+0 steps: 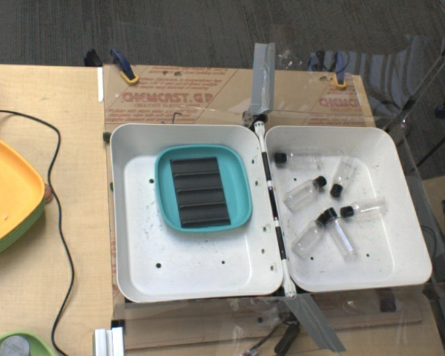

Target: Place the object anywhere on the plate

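A teal square plate [241, 199] lies in the left bin [133, 236], toward its upper middle. A dark ribbed object [199, 192] rests flat on the plate's centre. In the right bin [400, 251] lie several clear plastic vials with black caps [305, 193], scattered around the bin's middle, and one loose black cap [279, 157] sits near the upper left corner.
A cardboard sheet [178, 95] lies behind the bins with blue-and-yellow clamps [123, 66] on it. Orange and green dishes [7, 199] stack at the left edge of the wooden bench, with a black cable [59, 221] running past them.
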`<state>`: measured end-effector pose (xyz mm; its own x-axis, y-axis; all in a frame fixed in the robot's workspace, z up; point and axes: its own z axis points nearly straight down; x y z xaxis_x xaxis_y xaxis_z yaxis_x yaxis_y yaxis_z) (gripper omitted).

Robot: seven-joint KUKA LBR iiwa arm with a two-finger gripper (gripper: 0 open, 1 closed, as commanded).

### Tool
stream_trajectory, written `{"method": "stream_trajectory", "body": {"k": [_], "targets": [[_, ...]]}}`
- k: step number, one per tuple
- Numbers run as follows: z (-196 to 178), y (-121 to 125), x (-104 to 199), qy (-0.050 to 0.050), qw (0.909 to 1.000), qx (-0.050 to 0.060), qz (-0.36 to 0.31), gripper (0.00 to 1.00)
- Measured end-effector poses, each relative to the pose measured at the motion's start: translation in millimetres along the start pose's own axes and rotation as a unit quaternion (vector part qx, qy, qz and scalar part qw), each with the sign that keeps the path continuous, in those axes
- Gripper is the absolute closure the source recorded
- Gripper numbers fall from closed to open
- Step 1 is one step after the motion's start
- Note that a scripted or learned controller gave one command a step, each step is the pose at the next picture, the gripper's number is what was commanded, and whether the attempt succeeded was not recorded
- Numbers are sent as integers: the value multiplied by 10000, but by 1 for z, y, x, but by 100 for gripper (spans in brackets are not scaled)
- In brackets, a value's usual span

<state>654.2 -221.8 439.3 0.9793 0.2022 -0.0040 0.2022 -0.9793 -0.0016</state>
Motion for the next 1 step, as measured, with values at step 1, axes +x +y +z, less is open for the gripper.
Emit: {"method": "stream_trajectory", "body": {"k": [1], "targets": [[0,0,0,-5,10000,0,-30,0]]}}
